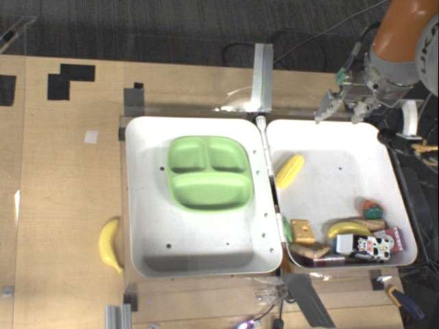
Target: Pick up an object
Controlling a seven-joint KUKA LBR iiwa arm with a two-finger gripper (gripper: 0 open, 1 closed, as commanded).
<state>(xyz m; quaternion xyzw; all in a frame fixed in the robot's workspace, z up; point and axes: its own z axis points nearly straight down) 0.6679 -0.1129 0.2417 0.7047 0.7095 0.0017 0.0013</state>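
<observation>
My two-finger pincer (341,110) hangs above the far rim of the right-hand shallow white bin (343,177), its fingers spread apart with nothing between them. The likeliest thing for me to lift is the small yellow corn cob toy (289,171), lying alone on the bare floor near the bin's left wall, tilted on a slant, well apart from the heap in the near corner. I judge it light and fairly stiff, probably smooth plastic, so it may slip or roll; I would close across its narrow middle, fingers square to its long axis. The heap holds a yellow banana (348,228), a tan block (302,231) and small printed boxes (374,245), crowded and touching, harder to take cleanly. The left bin (144,184) carries a green divided plate (209,172), and another yellow banana (110,244) lies outside on the wooden bench (62,184).
</observation>
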